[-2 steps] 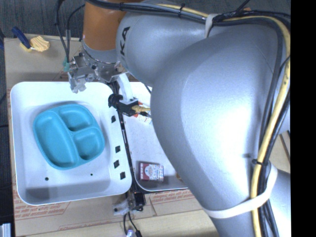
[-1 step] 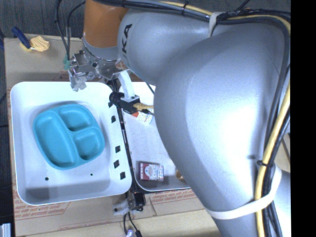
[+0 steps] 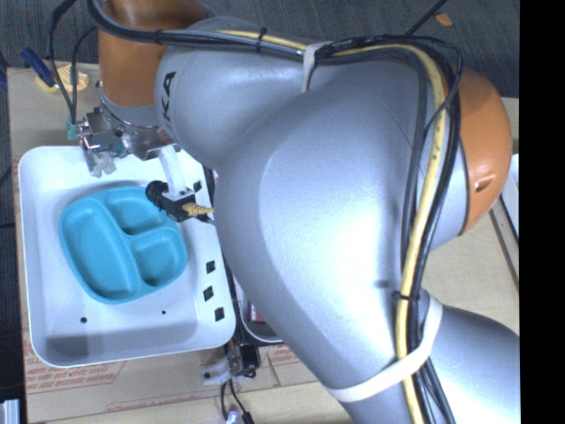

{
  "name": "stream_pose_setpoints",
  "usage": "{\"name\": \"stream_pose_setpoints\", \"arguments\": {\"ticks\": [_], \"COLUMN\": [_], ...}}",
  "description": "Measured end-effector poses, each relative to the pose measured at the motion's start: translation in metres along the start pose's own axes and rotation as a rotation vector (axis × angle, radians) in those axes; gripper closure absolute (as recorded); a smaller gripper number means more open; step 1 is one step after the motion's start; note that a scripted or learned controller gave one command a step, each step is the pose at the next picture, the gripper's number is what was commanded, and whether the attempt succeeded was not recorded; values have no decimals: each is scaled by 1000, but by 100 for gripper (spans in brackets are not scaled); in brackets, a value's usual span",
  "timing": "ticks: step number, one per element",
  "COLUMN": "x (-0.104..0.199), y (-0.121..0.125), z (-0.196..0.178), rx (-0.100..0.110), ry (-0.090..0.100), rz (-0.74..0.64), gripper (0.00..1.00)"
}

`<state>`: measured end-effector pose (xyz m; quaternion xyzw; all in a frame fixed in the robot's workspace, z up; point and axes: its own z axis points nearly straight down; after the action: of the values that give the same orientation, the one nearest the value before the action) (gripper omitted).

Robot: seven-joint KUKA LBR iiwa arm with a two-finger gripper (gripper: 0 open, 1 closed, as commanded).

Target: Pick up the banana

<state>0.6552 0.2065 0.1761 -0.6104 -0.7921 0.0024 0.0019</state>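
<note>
1. The brown table (image 3: 12, 104) shows along the left edge and again at the bottom, where cardboard with red print lies under the front of the bin.
2. A shallow white bin (image 3: 35, 237) takes up the left part of the view. Its right wall carries a few small black squares, and two small dark dots mark its floor near the front.
3. A blue plate (image 3: 115, 246) with three compartments lies flat on the floor of this bin, roughly in its middle, with its long side running from back left to front right.
4. The end effector (image 3: 103, 159) hangs at the back left of the bin, close to the rear wall. It seems to sit just beyond the far edge of the plate and not touching it, though the slant of the view makes that hard to judge. Whether it is open or closed cannot be told from here.
5. Straight above the end effector rises the orange band (image 3: 132, 51) of the wrist.
6. The grey arm (image 3: 353, 201) spreads across the middle and right, with black and yellow cables strapped along it. It covers most of the table on that side.
7. Where the banana lies cannot be told, since the arm hides that ground.
</note>
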Motion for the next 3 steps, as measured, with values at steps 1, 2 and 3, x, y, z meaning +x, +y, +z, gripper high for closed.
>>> {"name": "stream_pose_setpoints", "arguments": {"ticks": [1,2,3], "x": [0,1,2], "y": [1,1,1], "z": [-11,-21,-32], "rx": [0,2,3], "ry": [-1,-2,-3], "rz": [-6,-13,-18], "gripper": [100,100,100]}}
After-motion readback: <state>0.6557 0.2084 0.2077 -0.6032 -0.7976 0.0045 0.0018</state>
